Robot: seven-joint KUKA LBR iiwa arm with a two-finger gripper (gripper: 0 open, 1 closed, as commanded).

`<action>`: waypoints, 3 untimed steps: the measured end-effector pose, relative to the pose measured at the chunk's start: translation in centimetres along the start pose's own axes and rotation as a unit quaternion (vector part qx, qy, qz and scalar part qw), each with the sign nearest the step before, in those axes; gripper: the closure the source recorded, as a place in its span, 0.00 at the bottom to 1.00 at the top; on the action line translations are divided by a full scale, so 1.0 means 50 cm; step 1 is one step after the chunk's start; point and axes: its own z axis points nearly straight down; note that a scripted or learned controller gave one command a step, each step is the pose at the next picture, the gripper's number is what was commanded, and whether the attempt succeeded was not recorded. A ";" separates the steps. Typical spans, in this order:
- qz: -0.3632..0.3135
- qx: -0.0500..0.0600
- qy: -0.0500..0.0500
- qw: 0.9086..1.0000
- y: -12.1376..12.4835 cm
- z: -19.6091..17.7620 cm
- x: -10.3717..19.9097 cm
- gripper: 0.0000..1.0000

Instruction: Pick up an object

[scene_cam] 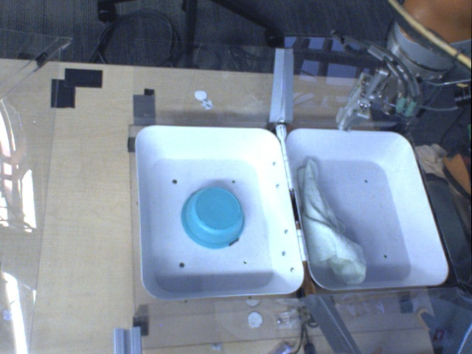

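The pincer hovers at two o'clock, just beyond the far rim of the right bin, gripping nothing; whether it's spread or closed, I can't tell. A white cloth hugs that bin's left wall, leaving open floor to its right. In the left bin, a blue bowl sits upside down near centre, room all round.

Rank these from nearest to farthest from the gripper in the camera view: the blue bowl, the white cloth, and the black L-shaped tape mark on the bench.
Measured from the gripper, above the right bin's far edge:
1. White cloth, along the right bin's left side.
2. Blue bowl, mid left bin.
3. Black tape mark, at the bench's far left corner.
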 end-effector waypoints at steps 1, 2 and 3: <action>-0.095 -0.001 -0.001 0.995 0.132 -0.032 0.080 1.00; -0.017 -0.001 -0.002 1.000 0.149 -0.163 0.016 1.00; -0.200 -0.001 0.000 0.980 0.194 -0.084 0.068 1.00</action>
